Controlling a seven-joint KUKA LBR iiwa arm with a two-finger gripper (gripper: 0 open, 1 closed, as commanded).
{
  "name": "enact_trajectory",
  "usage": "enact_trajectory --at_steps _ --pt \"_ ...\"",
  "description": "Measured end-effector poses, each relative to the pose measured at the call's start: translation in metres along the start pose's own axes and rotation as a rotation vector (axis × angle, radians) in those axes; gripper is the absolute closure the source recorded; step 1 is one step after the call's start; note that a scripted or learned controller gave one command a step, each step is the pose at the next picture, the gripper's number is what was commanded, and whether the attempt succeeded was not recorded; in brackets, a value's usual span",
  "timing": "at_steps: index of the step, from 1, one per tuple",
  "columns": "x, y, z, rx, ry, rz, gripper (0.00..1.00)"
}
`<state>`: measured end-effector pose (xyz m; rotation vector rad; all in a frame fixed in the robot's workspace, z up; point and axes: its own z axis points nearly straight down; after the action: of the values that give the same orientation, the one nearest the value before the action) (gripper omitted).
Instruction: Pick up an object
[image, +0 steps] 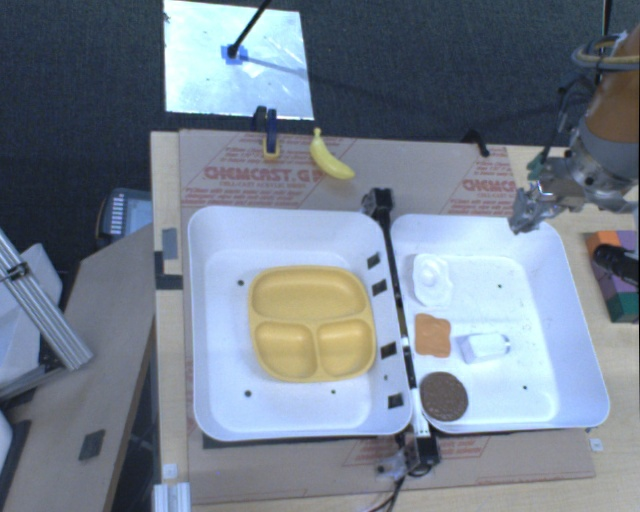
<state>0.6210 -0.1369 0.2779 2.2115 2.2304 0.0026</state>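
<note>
The right bin (560, 300) holds a white rounded piece (430, 278), an orange slab (432, 335), a small white block (483, 346) and a dark brown disc (444, 396). My gripper (527, 212) hangs over the bin's far right corner, well away from all of these. Nothing shows between its fingers.
A yellow three-compartment tray (308, 322) lies in the left bin (215, 300). A yellow banana (330, 158) and a blue-and-yellow clamp (269, 132) sit on the board behind the bins. Coloured objects (618, 270) rest at the bench's right edge.
</note>
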Motion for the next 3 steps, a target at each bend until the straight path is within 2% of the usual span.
enact_trajectory --at_steps 2,3 --pt "0.119 -0.027 0.023 0.002 0.001 -0.002 1.0" --pt "0.172 -0.051 0.04 0.004 0.001 -0.001 1.0"
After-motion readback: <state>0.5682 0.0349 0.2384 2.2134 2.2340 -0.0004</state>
